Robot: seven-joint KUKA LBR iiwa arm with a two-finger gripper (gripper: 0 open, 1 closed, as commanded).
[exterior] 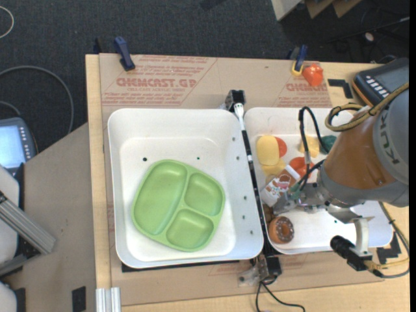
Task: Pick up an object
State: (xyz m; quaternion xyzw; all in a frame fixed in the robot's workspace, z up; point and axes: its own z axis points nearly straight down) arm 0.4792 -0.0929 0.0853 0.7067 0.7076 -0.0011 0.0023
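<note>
Inside left bin (123,174): green divided plate (179,204), three compartments, lying flat, nothing on it. Right bin (260,119) holds cluster of small items: yellow piece (267,149) near top, red-and-white packet (278,187) below it, brown round item (281,229) by front edge. Arm (357,158) leans over right bin, gripper (296,197) low among items, just beside packet; cannot tell whether gripper is parted or closed.

Divided plate (179,204) in L bin (123,174)

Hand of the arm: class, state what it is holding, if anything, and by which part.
Cannot be told: the hand is low among the items in the right bin, its tips hidden.
</note>
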